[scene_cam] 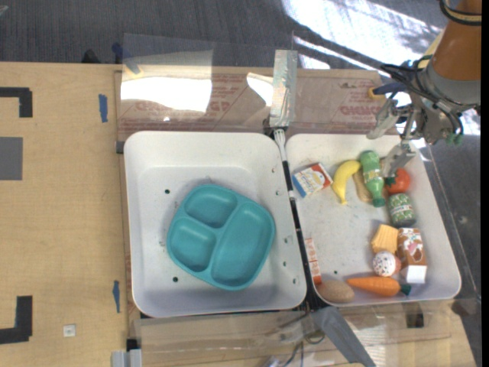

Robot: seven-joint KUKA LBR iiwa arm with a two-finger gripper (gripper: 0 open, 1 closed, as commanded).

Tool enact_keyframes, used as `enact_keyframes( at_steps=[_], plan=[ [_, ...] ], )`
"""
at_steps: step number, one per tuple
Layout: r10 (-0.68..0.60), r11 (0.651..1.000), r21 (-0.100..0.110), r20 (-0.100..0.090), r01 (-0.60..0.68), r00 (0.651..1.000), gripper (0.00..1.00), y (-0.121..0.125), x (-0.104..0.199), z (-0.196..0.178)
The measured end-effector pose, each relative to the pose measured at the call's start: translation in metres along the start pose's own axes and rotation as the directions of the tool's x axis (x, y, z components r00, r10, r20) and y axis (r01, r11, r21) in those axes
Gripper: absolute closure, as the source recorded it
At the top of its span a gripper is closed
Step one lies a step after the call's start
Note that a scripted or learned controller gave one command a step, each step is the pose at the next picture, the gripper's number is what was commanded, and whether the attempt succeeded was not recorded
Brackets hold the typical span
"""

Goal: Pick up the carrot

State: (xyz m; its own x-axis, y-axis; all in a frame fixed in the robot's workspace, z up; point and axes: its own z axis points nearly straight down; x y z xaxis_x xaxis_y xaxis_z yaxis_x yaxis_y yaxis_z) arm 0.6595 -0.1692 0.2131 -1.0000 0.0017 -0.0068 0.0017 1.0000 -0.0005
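Two white bins (145, 159) sit on the bench, with the gripper (391, 132) spread and empty, hovering well above and behind the carrot (374, 285).

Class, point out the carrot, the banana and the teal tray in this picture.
carrot (374, 286): camera view, middle of its orange body.
banana (345, 177): camera view, middle of its curve.
teal tray (220, 236): camera view, ridge between its compartments.

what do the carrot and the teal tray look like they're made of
Carrot: probably moulded plastic, a toy; even orange, smooth skin with a faint sheen. Tray: likely hard plastic, matte to satin; one uniform teal piece with rounded moulded compartments.
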Motion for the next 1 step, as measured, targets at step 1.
enact_keyframes(
  at_steps=[1],
  plan=[
    [0.123, 0.992, -0.003, -0.011, -0.123, 0.992, 0.00, 0.0631, 0.0467, 0.0994]
  ],
)
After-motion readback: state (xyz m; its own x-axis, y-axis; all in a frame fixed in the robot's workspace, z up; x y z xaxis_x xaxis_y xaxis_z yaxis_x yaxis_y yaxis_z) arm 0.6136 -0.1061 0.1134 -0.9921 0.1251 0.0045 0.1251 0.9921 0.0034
